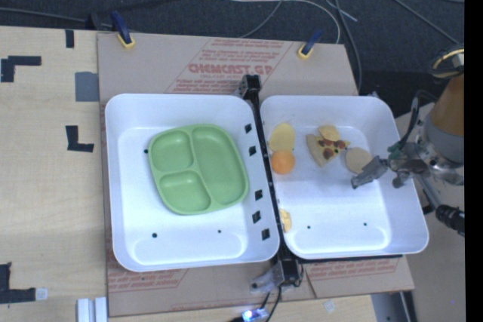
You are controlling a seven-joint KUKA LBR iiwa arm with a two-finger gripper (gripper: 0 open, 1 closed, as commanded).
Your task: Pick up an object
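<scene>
Camera view shows my gripper (362, 179) low over the right bin (377, 237) near its right edge; a tan disc (356, 159) lies just beside it, toward the far edge; whether the fingers are spread I cannot tell.

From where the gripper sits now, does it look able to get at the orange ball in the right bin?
Probably yes. The gripper hangs over the right bin; the orange ball lies uncovered near the divider, with the pizza slice toy off the direct line.

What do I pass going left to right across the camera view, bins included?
Left bin → green plate → orange ball → pizza slice → tan disc → gripper → arm.
</scene>
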